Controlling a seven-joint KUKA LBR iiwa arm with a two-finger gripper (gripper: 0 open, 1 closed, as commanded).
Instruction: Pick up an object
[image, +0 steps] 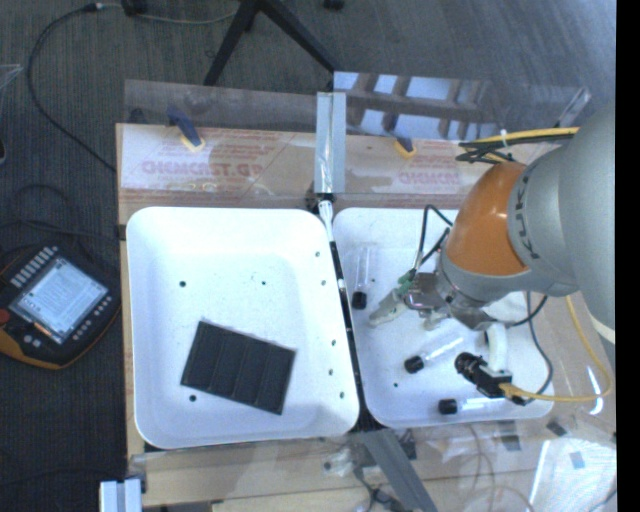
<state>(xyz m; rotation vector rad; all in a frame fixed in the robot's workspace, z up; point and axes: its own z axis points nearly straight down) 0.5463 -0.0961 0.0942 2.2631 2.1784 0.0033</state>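
The hand, grip state untellable, hangs in the right bin; a tube lies just below it, slanting.

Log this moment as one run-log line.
arm: over right bin | gripper: low among clear tubes | grasp: none seen | left bin: black pad

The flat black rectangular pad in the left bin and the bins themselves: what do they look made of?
Flat black rectangular pad: probably rubber or foam; matte, no glare, with faint ribs across it. The left white bin and right white bin: likely moulded plastic, smooth, slightly glossy, with rounded corners.
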